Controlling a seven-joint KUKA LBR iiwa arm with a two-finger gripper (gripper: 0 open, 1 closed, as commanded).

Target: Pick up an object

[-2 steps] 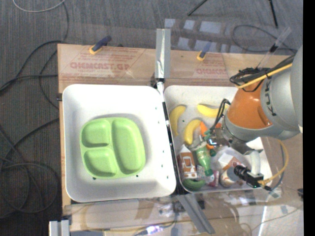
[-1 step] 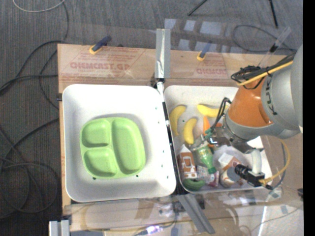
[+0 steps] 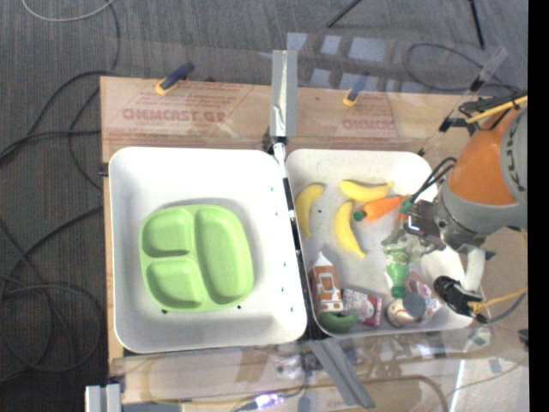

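The right bin (image 3: pixel 360 157) holds the loose objects. Three yellow bananas lie in its far half: one at the left wall (image 3: pixel 308 206), one at the back (image 3: pixel 364 187), one in the middle (image 3: pixel 347 228). An orange carrot (image 3: pixel 382 207) lies between them, pointing right. My gripper (image 3: pixel 412 233) hangs low over the bin's right side, just right of the carrot's tip and above a green bottle (image 3: pixel 396 273). The wrist's dark body hides the gripper's tips.
The left bin (image 3: pixel 129 170) carries a green divided plate (image 3: pixel 197 256). Along the right bin's front lie a brown bottle (image 3: pixel 324 286), a green fruit (image 3: pixel 337 320), a pink packet (image 3: pixel 364 305) and a round tin (image 3: pixel 401 312). The arm's orange band (image 3: pixel 485 174) overhangs the right wall.
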